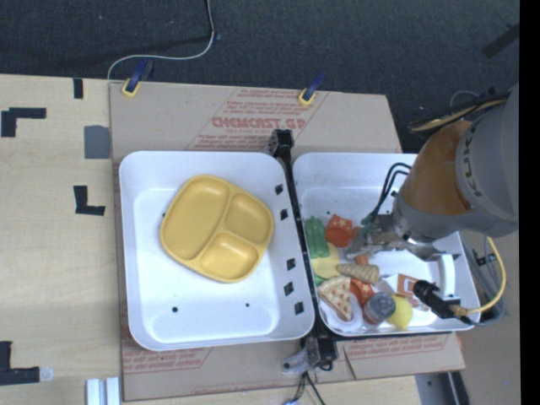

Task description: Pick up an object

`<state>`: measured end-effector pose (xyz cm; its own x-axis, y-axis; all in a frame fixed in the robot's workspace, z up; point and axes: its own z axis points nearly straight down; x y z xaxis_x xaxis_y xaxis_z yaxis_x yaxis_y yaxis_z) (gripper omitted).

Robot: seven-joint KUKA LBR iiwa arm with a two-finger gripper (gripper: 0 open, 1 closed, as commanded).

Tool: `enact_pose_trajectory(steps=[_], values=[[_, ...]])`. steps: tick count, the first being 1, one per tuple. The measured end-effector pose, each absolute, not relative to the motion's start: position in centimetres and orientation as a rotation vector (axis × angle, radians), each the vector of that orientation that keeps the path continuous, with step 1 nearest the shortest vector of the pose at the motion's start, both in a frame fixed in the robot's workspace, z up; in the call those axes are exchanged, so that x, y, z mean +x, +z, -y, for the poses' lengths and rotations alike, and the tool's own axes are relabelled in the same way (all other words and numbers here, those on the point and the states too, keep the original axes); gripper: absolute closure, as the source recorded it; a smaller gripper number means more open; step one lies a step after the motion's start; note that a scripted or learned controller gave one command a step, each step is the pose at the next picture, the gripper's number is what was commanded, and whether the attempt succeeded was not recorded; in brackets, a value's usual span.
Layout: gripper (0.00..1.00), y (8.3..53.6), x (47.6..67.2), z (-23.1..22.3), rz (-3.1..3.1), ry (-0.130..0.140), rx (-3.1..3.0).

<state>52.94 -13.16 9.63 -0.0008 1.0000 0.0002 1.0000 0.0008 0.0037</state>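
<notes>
While toy food [346, 268] crowds below, the jaws [364, 245] hover unreadably.

A single fixed camera is looking down from above the counter [51, 226] at a slant, taking in both white bins side by side: the left bin [139, 251] is sitting near the middle of the frame and the right bin [337, 171] toward the right. It is standing far enough back to be showing dark floor [337, 24] along the top, while the grey arm [472, 175] is reaching in from the right edge.
</notes>
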Motion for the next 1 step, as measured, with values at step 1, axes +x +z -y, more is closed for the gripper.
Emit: enact_pose_trajectory(steps=[1], values=[[1.00,19.01,58.03,4.33,-2.231,0.014,2.204]])
